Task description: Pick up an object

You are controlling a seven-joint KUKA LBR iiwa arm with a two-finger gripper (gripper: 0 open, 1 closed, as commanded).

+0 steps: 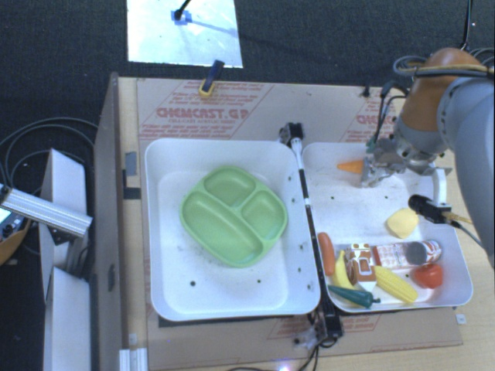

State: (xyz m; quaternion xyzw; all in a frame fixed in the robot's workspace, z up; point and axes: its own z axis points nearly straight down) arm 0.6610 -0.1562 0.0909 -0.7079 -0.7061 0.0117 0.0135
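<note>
My gripper [370, 177] is low over the far part of the right bin [464, 292], pointing down at its floor. An orange carrot [349, 165] lies just to its left, its thick end touching or nearly touching the gripper tip. A pale yellow lemon-like piece [401, 222] lies in the middle of the bin. Along the near edge lie a bottle with a red and white label [396, 254], a red tomato [428, 275], a corn cob [394, 284], a banana [340, 270], a red sausage [327, 252] and a dark green pepper [356, 294].
The left bin [166, 284] holds a green divided plate [233, 216]. A black-and-white divider bar [303, 184] runs between the bins. The toys crowd the near part of the right bin, and my arm comes in from the right above it.
</note>
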